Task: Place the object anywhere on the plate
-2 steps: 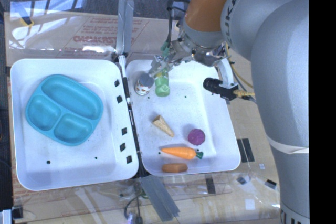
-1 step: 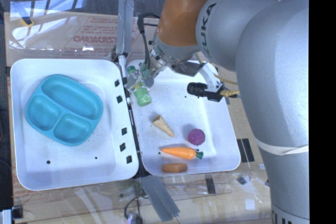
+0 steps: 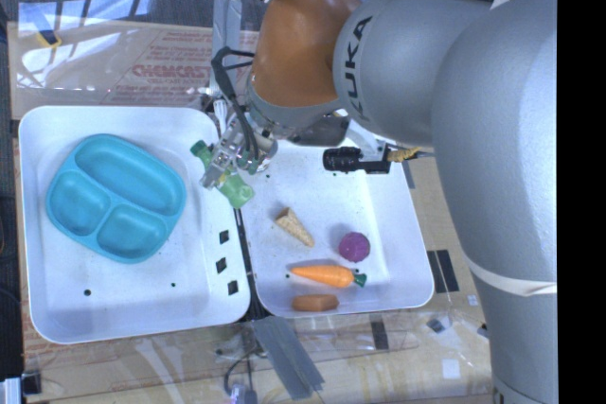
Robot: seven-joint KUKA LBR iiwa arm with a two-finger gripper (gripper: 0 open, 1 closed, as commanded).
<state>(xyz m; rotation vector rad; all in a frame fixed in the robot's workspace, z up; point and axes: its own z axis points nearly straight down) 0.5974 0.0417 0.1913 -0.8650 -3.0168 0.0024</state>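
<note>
Two white bins sit side by side; your gripper is clamped on the green toy, not yet over the blue plate.

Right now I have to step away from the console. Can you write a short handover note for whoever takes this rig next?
Hand: over the divide between the two bins, at their far end, with a green toy at its tip. I cannot tell whether it is actually gripped.
Blue plate: in the left bin, three compartments, nothing on it.
Right bin: cone, purple ball, carrot and a brown sausage-shaped piece.
Done: the green toy is up at the bin edge, between the bins.
Left: confirm the grip, carry it over the plate, set it down anywhere on it.
</note>
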